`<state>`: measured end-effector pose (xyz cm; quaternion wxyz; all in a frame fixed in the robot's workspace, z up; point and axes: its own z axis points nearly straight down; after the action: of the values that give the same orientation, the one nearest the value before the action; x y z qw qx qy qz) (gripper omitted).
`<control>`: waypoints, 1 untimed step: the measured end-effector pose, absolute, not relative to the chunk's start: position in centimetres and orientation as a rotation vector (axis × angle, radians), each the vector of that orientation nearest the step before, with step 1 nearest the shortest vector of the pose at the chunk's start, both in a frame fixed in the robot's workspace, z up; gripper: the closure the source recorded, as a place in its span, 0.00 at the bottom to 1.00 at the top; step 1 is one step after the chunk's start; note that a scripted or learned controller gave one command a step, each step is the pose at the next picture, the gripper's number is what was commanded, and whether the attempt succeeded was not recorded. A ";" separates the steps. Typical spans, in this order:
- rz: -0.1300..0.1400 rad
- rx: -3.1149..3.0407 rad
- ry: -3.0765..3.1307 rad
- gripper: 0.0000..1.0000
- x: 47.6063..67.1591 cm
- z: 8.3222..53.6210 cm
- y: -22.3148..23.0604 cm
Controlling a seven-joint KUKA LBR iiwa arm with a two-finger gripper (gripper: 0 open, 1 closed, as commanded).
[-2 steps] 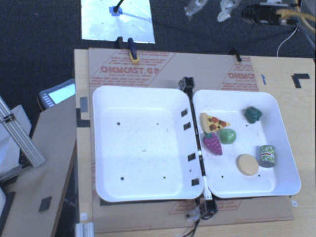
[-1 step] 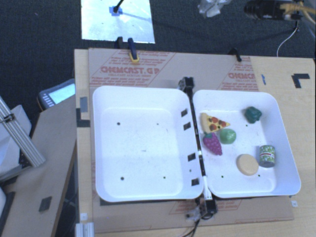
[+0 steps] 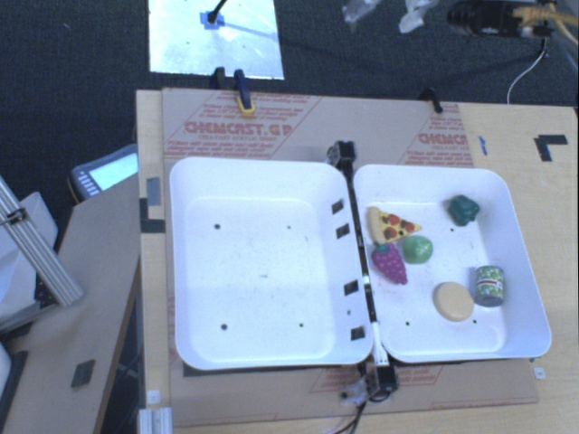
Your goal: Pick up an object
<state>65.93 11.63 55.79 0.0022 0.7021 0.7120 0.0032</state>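
Nothing is lifted yet, as far as I am judging it: all six objects are lying in the right bin (image 3: 520, 233), and the whole pick is remaining to be done.

The pizza slice (image 3: 390, 224) is sitting nearest the divider, a flat yellow wedge with red dots, looking like moulded plastic. Just on its near side the purple grapes (image 3: 389, 264) are lying, a knobbly cluster tapering to a point, and the green ball (image 3: 417, 249) is touching or almost touching them on the right, smooth and round. Farther right and toward the far wall a dark teal lump (image 3: 463, 210) is resting alone, irregular and dull. Near the right wall a small can (image 3: 489, 286) is standing upright, with a green label and a shiny cylinder shape. Just left of it a tan disc (image 3: 453, 301) is lying flat, matte and rounded like a biscuit or bun.

The left bin (image 3: 181, 242) is a shallow white tray with rounded corners, like its neighbour. Both are sitting on a brown printed sheet over the pale wooden bench (image 3: 561, 269).

My pincer (image 3: 399, 4) is hanging far beyond the bins, over dark carpet at the far edge, with its pale fingers (image 3: 362, 3) spread apart and pinching nothing. I am judging the can or the ball the easiest shapes to close on.
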 end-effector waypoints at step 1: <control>0.014 2.198 2.236 1.00 65.9 56.9 11.7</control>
<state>65.94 11.66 56.94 0.0031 0.7009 0.7132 0.0043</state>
